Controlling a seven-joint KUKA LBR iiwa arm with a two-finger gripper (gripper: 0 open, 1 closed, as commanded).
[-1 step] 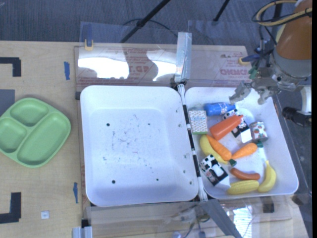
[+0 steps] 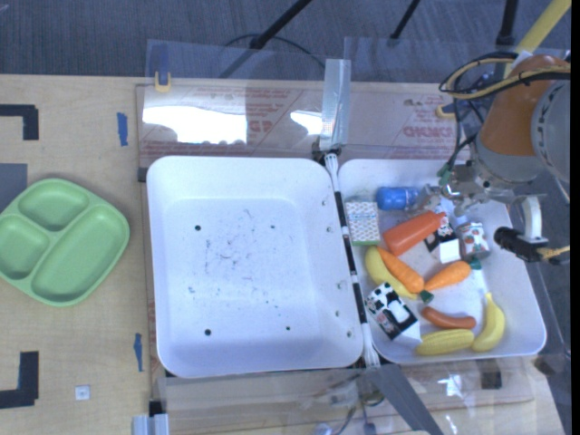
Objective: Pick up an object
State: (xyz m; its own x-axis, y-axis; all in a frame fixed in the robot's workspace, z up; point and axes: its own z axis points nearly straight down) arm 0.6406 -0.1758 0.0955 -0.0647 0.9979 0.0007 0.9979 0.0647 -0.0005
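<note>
The right bin (image 2: 530,284) holds several toy items. Among them are a blue bottle (image 2: 396,197), a red-orange carrot shape (image 2: 414,232), a patterned small box (image 2: 362,222) and a yellow banana (image 2: 492,324). A corn cob (image 2: 443,342), a red sausage (image 2: 449,318), an orange carrot (image 2: 447,275) and a black-and-white block (image 2: 390,310) lie there too. My gripper (image 2: 458,202) hangs over the bin's upper right part, just above the red-orange carrot shape and a small red-and-white item (image 2: 472,240). Nothing is visibly held.
The left bin (image 2: 245,175) sits beside the right one, split from it by a ridge (image 2: 344,243). A green divided plate (image 2: 60,240) lies on the bench at far left. Clear plastic walls (image 2: 236,107) stand behind both bins. Cables hang near the arm's orange band (image 2: 507,116).
</note>
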